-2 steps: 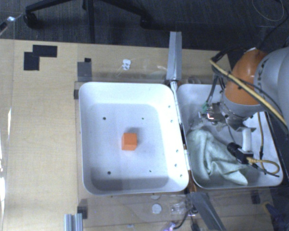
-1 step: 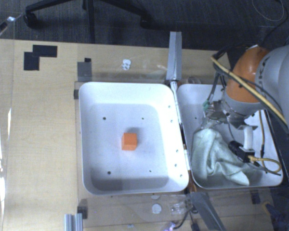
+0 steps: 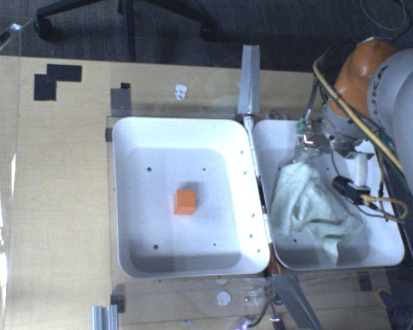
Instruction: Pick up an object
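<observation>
Bottom edge first: grey clamp hardware and cables sit at the bench (image 3: pixel 48 184) front, under the seam between my two bins. Left bin (image 3: pixel 131 253) holds one orange cube (image 3: pixel 185 202), flat on the floor a bit left of centre, well apart from every wall and nothing touching it. Right bin (image 3: pixel 392 249) holds a crumpled pale cloth (image 3: pixel 310 208), bunched from the middle of the floor toward the front, with its top pulled up into a peak at the back. My arm (image 3: pixel 399 95) comes in from the right, orange band (image 3: pixel 361 71) up top, yellow cable looping over it and down past the wrist. Gripper (image 3: pixel 308 141) is over the back of the right bin, right at the cloth's peak; the cloth tip seems to meet it there, but I cannot tell whether it is spread, closed, or actually pinching fabric, since the tips are too small and cluttered to read. Metal bar (image 3: pixel 249 81) stands behind the bin seam. Black tape marks (image 3: pixel 55 80) on the bench far left, chair base (image 3: pixel 127 5) on the dark floor beyond
</observation>
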Controlling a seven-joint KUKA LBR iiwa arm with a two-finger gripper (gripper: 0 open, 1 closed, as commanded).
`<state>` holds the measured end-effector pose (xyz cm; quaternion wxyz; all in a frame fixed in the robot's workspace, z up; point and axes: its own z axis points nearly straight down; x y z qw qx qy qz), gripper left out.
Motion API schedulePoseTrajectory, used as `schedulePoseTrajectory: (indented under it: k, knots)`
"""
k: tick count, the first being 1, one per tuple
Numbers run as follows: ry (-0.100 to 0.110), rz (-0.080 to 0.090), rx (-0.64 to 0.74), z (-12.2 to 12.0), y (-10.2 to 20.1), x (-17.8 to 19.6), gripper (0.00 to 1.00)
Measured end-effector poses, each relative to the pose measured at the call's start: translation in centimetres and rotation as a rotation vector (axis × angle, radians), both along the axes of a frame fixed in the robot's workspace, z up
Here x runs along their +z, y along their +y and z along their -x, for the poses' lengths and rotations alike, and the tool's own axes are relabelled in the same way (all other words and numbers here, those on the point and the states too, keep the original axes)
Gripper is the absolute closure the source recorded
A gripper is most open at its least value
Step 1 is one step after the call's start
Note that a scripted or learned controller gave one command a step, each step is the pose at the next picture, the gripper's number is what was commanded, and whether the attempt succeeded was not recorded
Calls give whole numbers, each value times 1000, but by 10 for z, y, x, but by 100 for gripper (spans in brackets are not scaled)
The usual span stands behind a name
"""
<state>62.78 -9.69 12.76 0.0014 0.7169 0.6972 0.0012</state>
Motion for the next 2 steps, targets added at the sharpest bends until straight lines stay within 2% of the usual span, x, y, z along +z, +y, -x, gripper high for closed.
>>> schedulePoseTrajectory:
  k: [1, 2]
  knots:
    - [0, 1, 180, 12, -24, 28, 100]
    - [1, 1, -11, -23, -25, 76, 100]
